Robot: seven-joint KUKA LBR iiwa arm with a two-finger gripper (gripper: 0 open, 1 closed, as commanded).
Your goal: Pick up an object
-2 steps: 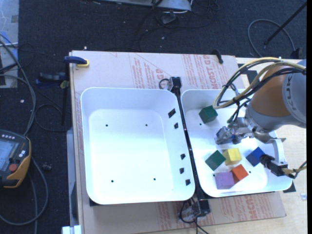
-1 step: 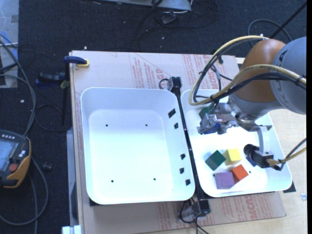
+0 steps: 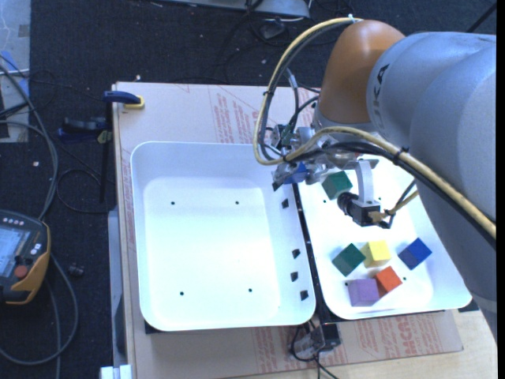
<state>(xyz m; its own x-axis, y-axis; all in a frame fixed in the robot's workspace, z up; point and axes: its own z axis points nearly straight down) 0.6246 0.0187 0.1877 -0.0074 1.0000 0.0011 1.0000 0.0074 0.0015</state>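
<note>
Two-finger gripper (image 3: 309, 164) on the grey arm hangs over the upper-left corner of the shallow white right bin (image 3: 402, 308), close to the wall it shares with the shallow white left bin (image 3: 205, 243). Wrist and cables cover the tips, so I can't tell if the jaws are spread or pressed together. Nothing visibly pinched.

Likely target is the small dark green cube (image 3: 337, 184), flat on the right bin's floor just beside the gripper and well apart from the other blocks. Lower in the same bin is a cluster:
- lighter green cube (image 3: 348, 258) touching a yellow cube (image 3: 378, 251)
- orange cube (image 3: 387, 279) against a purple cube (image 3: 364, 291)
- blue cube (image 3: 415, 253) slightly off to the side

Handling guess: the dark green cube looks light, stiff, matte, not fragile and not very slippery. A light squeeze should do.

Best hold is across two opposite flat faces at mid-height, coming straight down. The cube sits turned relative to the bin walls, so the wrist probably needs rotating to square up, else it could twist or skate away. There's free floor all round it, so it's easier than the crowded cluster
</note>
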